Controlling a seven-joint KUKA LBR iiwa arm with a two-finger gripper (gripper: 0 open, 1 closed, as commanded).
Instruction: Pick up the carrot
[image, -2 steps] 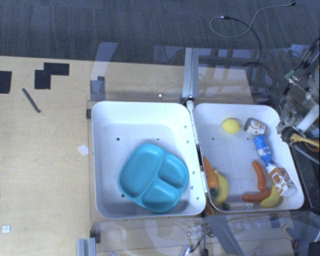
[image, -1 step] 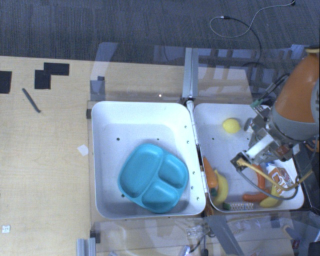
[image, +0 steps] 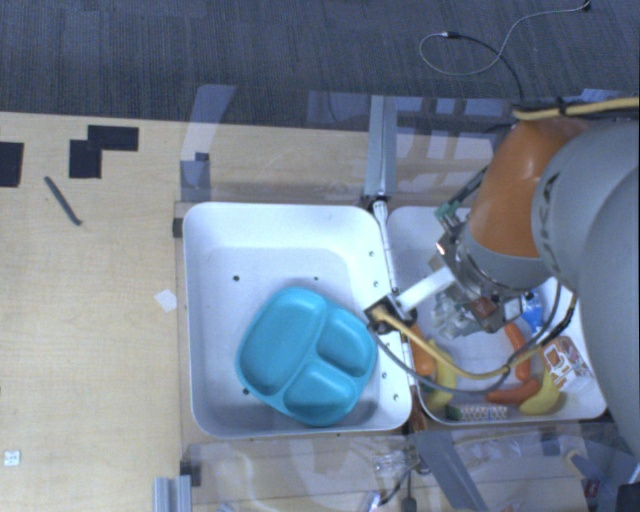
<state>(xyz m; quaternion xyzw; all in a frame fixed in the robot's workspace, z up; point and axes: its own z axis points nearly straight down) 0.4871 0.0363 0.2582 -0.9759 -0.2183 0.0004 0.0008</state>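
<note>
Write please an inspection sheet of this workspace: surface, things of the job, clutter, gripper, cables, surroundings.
Surface: wooden bench bearing two white bins, left bin and right bin.
Job's things: carrot, orange, lying near the front of the right bin, free of the gripper.
Clutter: blue divided plate in the left bin; yellow pieces, probably a banana, and small packets beside the carrot.
Gripper: gripper low over the right bin, behind the carrot; finger state cannot be told.
Cables: yellow and dark cables loop from the wrist across the bin divider; thin wire on the floor.
Surroundings: dark carpet; black tape marks on the bench.
</note>
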